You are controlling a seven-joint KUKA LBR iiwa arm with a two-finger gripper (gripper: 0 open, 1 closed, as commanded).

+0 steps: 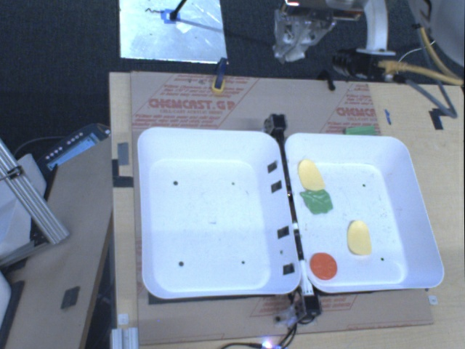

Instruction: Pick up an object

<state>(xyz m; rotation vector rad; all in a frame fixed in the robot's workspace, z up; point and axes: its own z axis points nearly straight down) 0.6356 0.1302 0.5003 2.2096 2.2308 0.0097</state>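
The orange disc (323, 266) lies in the right bin (418, 217); the gripper (294, 38), blurred overhead, has an unreadable grip.

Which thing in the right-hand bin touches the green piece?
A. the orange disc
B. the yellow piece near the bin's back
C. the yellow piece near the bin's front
B: the upper yellow piece meets the green piece at its lower edge, while the orange disc and the other yellow piece lie apart.
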